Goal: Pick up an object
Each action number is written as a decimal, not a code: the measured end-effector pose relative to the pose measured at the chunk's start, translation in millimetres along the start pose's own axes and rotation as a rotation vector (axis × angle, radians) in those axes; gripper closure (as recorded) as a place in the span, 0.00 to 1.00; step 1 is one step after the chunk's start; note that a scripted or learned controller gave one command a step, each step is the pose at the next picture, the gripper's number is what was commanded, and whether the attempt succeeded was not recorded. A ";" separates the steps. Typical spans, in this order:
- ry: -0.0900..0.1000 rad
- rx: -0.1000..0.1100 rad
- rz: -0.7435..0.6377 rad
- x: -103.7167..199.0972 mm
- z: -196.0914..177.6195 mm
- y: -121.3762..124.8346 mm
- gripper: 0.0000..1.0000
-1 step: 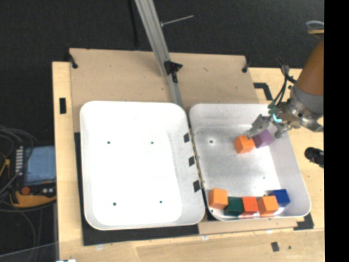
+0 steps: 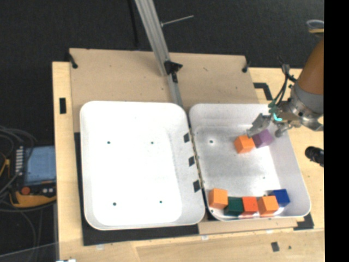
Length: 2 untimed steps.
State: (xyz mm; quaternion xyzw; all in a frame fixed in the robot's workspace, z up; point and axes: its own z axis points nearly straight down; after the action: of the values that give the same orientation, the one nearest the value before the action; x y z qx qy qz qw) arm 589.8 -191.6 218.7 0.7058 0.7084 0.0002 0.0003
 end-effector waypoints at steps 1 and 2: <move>-0.002 0.005 0.005 -3.7 60.6 -7.1 0.00; -0.002 0.004 0.007 -8.1 104.0 -12.6 0.00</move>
State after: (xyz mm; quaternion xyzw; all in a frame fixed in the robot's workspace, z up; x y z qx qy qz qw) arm 577.2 -199.7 114.7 0.7081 0.7061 -0.0020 -0.0006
